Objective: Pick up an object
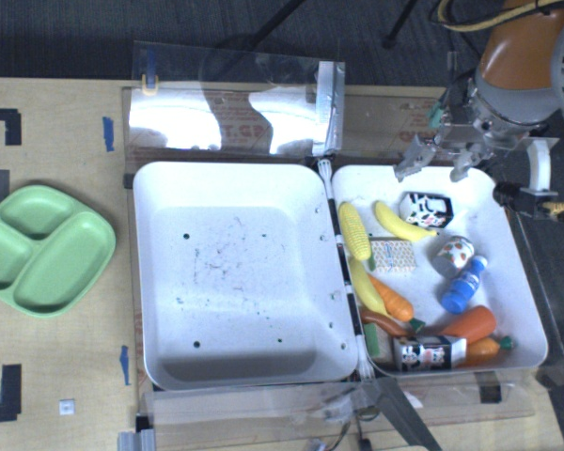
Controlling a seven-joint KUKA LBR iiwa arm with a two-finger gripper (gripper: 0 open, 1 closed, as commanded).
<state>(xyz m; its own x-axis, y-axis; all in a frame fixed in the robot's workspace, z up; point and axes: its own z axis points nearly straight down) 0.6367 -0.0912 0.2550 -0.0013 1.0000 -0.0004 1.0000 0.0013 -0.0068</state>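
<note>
Gripper [442, 165] hovers over right bin's [524, 280] back rim, fingers spread, nothing held. Banana [401, 222] lies just below: light, firm, curved, smooth; grip across mid-body, w/ moderate squeeze.

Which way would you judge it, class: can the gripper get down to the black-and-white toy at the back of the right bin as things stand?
Probably yes. The gripper hangs open above the bin's back edge, and the black-and-white toy lies uncovered just below it.
</note>
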